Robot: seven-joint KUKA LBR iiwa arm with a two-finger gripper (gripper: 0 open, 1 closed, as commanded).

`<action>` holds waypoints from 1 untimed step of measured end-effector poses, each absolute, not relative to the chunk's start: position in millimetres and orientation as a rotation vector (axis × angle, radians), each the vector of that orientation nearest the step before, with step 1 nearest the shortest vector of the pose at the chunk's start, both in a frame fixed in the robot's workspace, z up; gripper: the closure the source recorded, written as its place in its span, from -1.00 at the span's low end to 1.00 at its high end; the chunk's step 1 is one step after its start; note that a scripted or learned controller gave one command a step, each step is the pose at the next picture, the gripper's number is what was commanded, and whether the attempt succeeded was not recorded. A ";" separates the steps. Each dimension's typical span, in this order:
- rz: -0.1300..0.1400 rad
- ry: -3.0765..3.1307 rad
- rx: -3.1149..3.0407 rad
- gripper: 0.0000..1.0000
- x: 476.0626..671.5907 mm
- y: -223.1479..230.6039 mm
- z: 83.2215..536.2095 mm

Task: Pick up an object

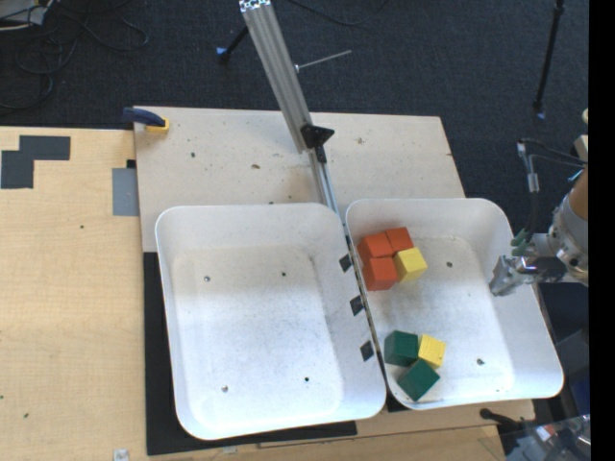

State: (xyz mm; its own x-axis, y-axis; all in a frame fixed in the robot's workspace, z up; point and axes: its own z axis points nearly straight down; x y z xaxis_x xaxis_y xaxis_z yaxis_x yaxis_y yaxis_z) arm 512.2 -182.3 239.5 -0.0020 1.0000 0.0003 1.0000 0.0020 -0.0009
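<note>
- My fingers [506, 279] at right bin's [500, 221] right rim; spread or pressed, can't tell.
- Red blocks [381, 256], yellow, green cubes [410, 363] in right bin.
- Speckled tan table [231, 157], dark carpet [432, 36], cables.

Two shallow white bins sit side by side on the bench [231, 157]. The left bin [250, 320] is bare. In the right bin [471, 296], an orange block cluster [381, 257] touches a yellow cube [410, 262] near the dividing wall; closer to the front, two green blocks [408, 363] flank another yellow block [432, 351]. The claw [509, 275] hangs over that bin's right rim.
</note>
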 end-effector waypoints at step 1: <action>-0.002 -2.225 -2.215 1.00 519.5 -135.6 246.2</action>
